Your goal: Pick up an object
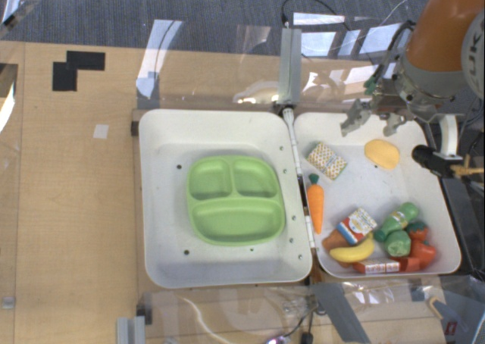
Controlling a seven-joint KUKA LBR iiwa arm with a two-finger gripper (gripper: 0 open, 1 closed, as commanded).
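The pincer (373,117) hangs over the far edge of the right bin (447,206), its two fingers spread apart and grasping nothing. The nearest object, a smooth yellow rounded piece (383,154), lies just toward the bin's near side from it, on the bin floor. A patterned square packet (326,159) sits beside it, toward the divider; an orange toy carrot (315,205) lies lengthwise along that divider. The left bin holds a green sectioned plate (235,200).

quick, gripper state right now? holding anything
Gripper: open, nothing between its fingers; it hangs over the back of the right bin, near the yellow piece.
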